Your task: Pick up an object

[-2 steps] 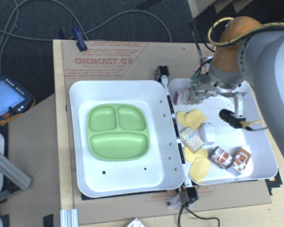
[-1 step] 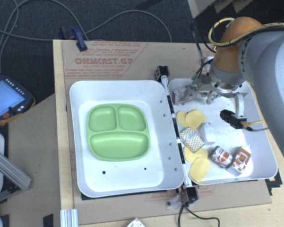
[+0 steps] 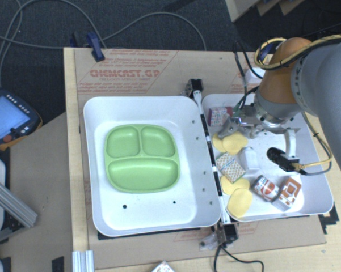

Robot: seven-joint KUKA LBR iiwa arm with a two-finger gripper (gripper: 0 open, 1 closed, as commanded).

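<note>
The right bin [image 3: 323,200] holds several small things. A pale yellow piece [image 3: 234,145] lies near its left wall, with a checkered packet [image 3: 230,168] just below it. Two more yellow pieces [image 3: 241,202] sit at the front left. A red and white can [image 3: 265,187] and an orange and white packet [image 3: 290,191] lie at the front. A maroon packet [image 3: 218,117] rests at the back left. My gripper [image 3: 241,123] hangs low over the back left of this bin, just above the upper yellow piece and beside the maroon packet. Nothing shows clearly in its grasp.
The left bin [image 3: 96,115] carries a green divided plate [image 3: 142,157]. A black divider rail [image 3: 209,146] runs between the two bins. A small pale block [image 3: 251,159] lies mid-bin on the right. A blue clamp [image 3: 95,46] sits at the bench's back left corner.
</note>
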